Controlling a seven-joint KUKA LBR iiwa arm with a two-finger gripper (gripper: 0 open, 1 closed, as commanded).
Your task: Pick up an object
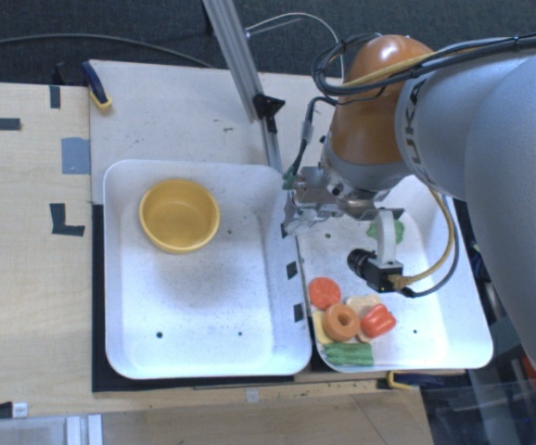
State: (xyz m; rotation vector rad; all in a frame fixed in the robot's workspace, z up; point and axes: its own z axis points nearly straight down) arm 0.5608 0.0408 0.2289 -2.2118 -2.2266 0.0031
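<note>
**Arm over the right bin, toys clustered below the end effector**

The grey arm with its orange band reaches in over the right-hand shallow white plastic bin (453, 341). Its end effector (307, 213) hangs near that bin's left wall, close to the divide between the two bins; whether it is spread or pressed together cannot be told from this angle, as the wrist hardware covers it.

Below the end effector and slightly to its right, near the bin's front edge, lies a tight cluster of small toys: a round red piece (324, 292), an orange ring-shaped doughnut toy (342, 323), a red pepper-like piece (377, 321) and a flat green piece (349, 353), all touching or overlapping. None of them is at the end effector.

Well to the left of the end effector, in the left-hand white bin (194, 341), a round yellow plastic bowl (179, 214) sits upright. Both bins rest on the pale wooden table (27, 276).
</note>
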